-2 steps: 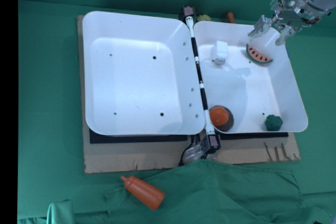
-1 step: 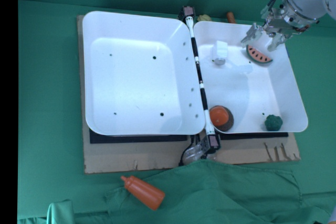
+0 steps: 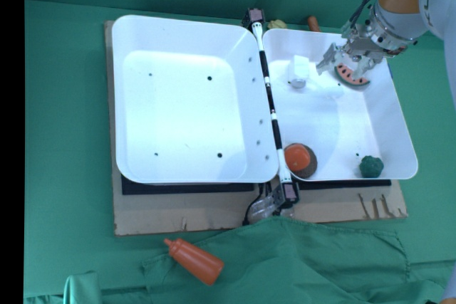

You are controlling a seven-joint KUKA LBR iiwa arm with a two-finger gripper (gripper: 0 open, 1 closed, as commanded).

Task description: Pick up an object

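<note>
Right bin (image 3: 399, 132): watermelon slice (image 3: 353, 76) directly beneath gripper (image 3: 349, 64); cup (image 3: 300, 71), possibly tipped, to its left; ball (image 3: 300, 159) and broccoli (image 3: 370, 166) well nearer the camera.

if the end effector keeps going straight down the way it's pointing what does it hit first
Most likely the watermelon slice lying right under the end effector in the right bin. Depth is hard to judge from this slanted view, so it may already be close.

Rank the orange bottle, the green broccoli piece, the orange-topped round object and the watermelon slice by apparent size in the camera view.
1. orange bottle, though nearest the camera
2. orange-topped round object
3. watermelon slice, partly hidden by the gripper, and green broccoli piece: too alike to rank
</note>
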